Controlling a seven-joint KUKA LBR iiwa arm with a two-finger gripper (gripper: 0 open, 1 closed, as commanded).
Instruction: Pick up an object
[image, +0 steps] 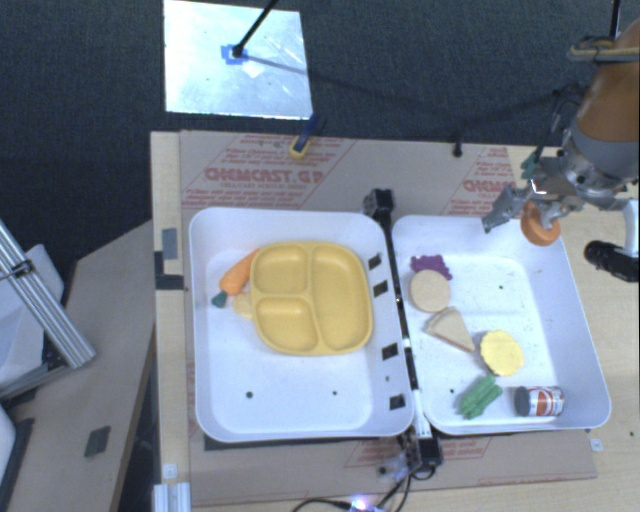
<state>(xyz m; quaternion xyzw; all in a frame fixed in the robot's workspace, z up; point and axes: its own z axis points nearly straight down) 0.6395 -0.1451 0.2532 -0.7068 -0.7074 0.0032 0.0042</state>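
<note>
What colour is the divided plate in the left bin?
Yellow; the divided plate shows best in the camera view.

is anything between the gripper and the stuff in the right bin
Nothing visible. The gripper sits over the right bin's far right corner, with an orange object at its fingers. The purple piece, round cracker, wedge, yellow disc, green piece and can lie uncovered below.

The arm (608, 110) enters at two o'clock in the camera view, showing a broad orange-tan band above a grey, rounded wrist section. Below the wrist sits a pale grey metal housing with small bright highlights, and a dark cable loops along its nine o'clock side. The fingers (500, 215) are grey and slim.
</note>
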